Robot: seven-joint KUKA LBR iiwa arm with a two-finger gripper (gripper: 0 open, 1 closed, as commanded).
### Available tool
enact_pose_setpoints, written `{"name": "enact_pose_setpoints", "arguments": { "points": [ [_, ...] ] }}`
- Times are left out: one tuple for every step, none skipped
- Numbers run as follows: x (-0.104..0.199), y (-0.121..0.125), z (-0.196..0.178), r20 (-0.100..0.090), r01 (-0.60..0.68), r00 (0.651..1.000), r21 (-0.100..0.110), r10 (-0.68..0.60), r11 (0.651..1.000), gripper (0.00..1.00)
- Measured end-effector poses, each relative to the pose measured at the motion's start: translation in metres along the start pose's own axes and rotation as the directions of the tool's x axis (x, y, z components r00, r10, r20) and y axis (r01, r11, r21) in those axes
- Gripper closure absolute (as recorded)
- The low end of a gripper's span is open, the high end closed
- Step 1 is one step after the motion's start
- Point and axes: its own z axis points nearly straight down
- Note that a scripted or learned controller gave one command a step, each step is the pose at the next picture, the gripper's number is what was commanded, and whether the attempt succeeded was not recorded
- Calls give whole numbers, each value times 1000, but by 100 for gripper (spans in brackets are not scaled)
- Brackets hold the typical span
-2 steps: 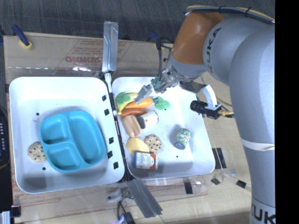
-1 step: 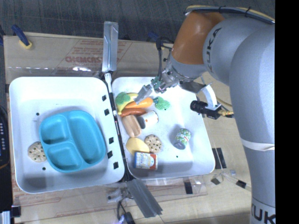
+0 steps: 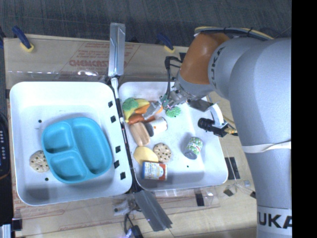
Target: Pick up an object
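Gripper point(image 3: 167, 102) is low over the right bin's point(image 3: 214, 168) far edge, beside a green toy point(image 3: 174, 112) and the banana-and-greens cluster point(image 3: 134, 106) by the left wall; cannot tell how far the hand is open or if it has anything. Hot dog point(image 3: 140, 132), small bottle point(image 3: 157, 126), cookie point(image 3: 162, 152), yellow piece point(image 3: 144, 154), can point(image 3: 153, 170) and green-white jar point(image 3: 193, 147) lie mid-bin toward the near edge. Left bin point(image 3: 29, 98) holds a blue divided tray point(image 3: 76, 148) with another cookie point(image 3: 37, 161) touching its left side.

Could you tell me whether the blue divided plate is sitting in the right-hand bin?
No, the blue divided plate lies in the left bin, with a cookie beside it.
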Motion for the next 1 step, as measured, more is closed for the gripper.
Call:
{"name": "enact_pose_setpoints", "arguments": {
  "points": [
    [-1, 2, -12, 3, 4, 1000, -3, -3, 1000, 100]
  ]
}}
